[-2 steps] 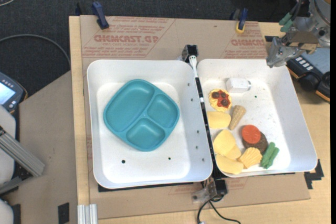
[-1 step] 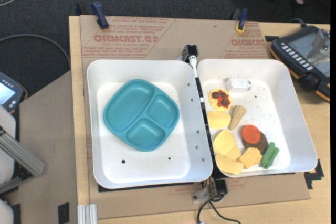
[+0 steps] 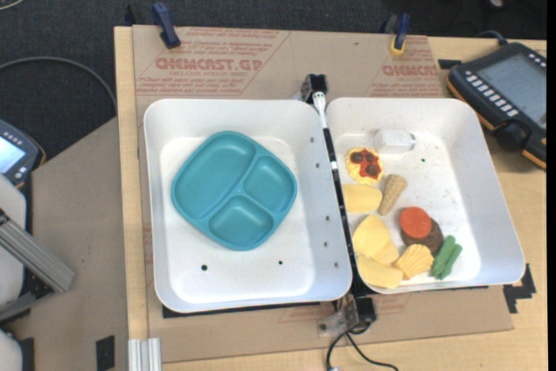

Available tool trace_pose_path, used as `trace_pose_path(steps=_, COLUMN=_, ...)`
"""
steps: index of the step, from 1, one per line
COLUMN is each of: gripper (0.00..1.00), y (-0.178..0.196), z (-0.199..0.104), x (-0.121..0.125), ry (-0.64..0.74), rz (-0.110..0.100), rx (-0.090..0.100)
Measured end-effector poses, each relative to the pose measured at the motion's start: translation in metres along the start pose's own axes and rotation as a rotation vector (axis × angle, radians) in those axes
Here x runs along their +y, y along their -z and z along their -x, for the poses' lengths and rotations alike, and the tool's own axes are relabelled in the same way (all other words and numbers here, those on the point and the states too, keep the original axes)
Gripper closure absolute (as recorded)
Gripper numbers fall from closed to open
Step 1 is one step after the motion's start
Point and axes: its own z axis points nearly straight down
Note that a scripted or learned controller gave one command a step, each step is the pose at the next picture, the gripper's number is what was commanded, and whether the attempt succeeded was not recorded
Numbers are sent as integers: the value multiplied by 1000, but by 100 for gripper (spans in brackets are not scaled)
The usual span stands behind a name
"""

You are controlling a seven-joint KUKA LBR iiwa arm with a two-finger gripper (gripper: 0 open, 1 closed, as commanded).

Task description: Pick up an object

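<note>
You had nothing picked yet: the toy foods [image 3: 395,226] lay untouched in the right bin [image 3: 486,187], and the claw's state I cannot tell.

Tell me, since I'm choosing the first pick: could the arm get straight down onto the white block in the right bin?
Probably yes: the white block lies apart from the other food, with bare bin floor around it and nothing above.

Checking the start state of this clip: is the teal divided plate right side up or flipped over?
Right side up. The teal divided plate lies flat in the left bin, its three compartments facing the camera, with nothing in them.
</note>
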Motion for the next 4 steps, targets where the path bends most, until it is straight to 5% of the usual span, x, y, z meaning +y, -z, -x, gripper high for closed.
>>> trace_pose_path(steps=1, gripper=100, y=-45, z=74, x=1, ry=0, rz=0, rx=1)
trace_pose_path(steps=2, gripper=100, y=76, z=70, x=38, ry=12, rz=21, rx=-7)
trace_pose_path(steps=3, gripper=100, y=53, z=70, x=0, ry=7, rz=3, rx=2)
trace_pose_path(steps=4, gripper=100, y=-45, z=69, x=1, ry=7, rz=-4, rx=5)
